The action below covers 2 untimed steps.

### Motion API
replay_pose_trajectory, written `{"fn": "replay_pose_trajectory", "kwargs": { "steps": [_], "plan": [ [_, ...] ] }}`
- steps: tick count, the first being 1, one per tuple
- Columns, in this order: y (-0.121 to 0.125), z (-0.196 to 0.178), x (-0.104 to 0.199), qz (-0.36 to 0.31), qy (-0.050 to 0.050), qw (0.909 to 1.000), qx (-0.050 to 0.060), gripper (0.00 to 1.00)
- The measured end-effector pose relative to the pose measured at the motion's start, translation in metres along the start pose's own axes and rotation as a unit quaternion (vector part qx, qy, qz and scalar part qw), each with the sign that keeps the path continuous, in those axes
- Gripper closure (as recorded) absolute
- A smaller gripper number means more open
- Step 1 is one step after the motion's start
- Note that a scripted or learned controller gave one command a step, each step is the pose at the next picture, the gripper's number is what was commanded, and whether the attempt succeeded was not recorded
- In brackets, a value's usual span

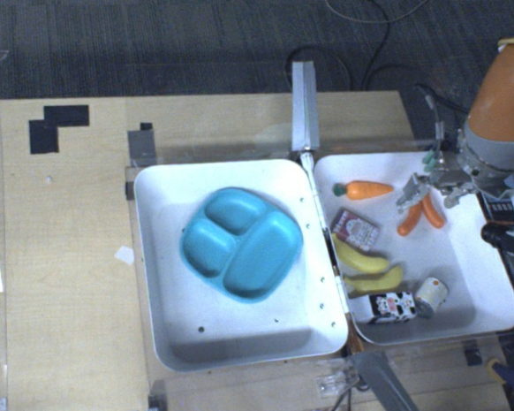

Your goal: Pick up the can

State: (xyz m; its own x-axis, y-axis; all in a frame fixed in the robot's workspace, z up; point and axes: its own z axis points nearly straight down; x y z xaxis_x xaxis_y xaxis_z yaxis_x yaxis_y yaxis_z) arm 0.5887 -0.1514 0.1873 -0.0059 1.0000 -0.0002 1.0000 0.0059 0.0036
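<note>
The can (430, 294), pale and silvery, lies on its side near the front of the right bin (474, 263). My gripper (431, 193) hangs over the back of that bin, well behind the can. Its fingers are spread open, and two small orange carrot pieces (420, 216) lie just beneath them. Nothing is held between the fingers.
A small black, white and red carton (392, 306) lies just left of the can. Two bananas (368, 269), a dark red packet (355, 229) and a whole carrot (367, 189) fill the right bin's left half. A blue divided plate (241, 243) rests in the left bin (165, 278).
</note>
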Motion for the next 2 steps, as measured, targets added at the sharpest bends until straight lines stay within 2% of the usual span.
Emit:
{"fn": "replay_pose_trajectory", "kwargs": {
  "steps": [1, 2],
  "plan": [
    [0.005, -0.057, -0.007, 0.096, -0.001, 0.9954, -0.001, 0.0],
    [-0.033, 0.065, 0.004, 0.123, 0.0, 0.9924, 0.001, 0.0]
  ]
}}
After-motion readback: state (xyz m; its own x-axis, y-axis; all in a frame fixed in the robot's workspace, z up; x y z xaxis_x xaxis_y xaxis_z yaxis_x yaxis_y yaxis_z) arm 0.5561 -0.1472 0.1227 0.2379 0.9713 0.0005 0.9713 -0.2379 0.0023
